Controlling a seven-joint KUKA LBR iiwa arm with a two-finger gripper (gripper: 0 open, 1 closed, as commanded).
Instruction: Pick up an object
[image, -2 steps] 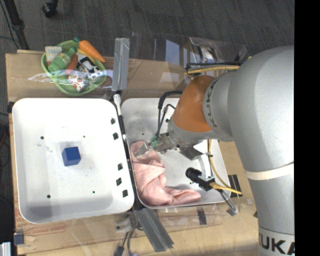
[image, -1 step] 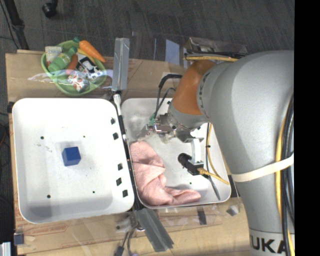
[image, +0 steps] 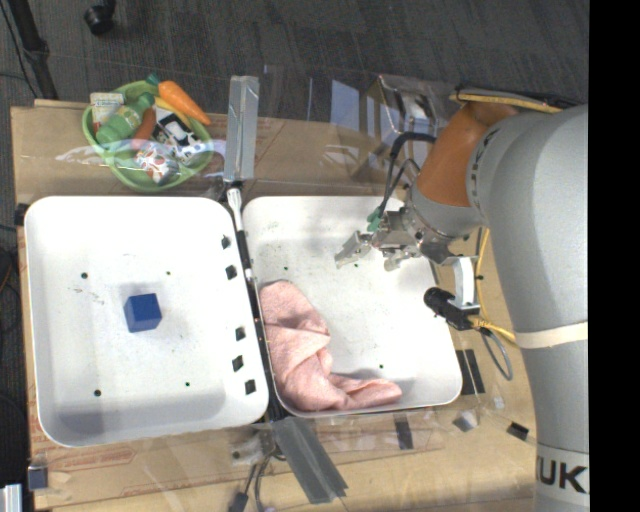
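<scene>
A blue cube rests in the left bin, left of its middle. A crumpled pink cloth lies along the left wall and front of the right bin. My gripper hangs over the upper middle of the right bin, above and to the right of the cloth and apart from it. Its fingers are open with nothing between them.
A green bowl holding a toy carrot and several small items stands on the bench behind the left bin. A grey divider strip runs between the bins. The arm's bulk covers the bench to the right of the right bin.
</scene>
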